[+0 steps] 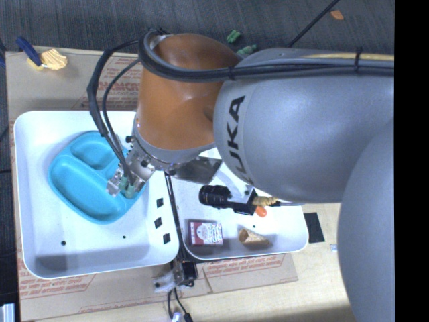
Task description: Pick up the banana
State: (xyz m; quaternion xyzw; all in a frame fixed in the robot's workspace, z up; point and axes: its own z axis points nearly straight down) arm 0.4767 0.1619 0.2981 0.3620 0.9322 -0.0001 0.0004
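My gripper point(125, 185) hangs low over the left bin point(33, 180), at the right rim of a blue divided dish point(84, 176) that lies there. The orange wrist band point(177, 99) and the big grey arm point(301, 113) cover the space above the gripper and much of the right bin. Nothing can be made out between the gripper's tips at this size.
In the right bin point(295, 243), a small red box point(204, 233) and a tan lump point(253, 237) lie near the front rim. A yellow and blue item point(48, 59) sits on the cardboard beyond the left bin. Small green bits point(236, 39) lie on the dark floor behind.
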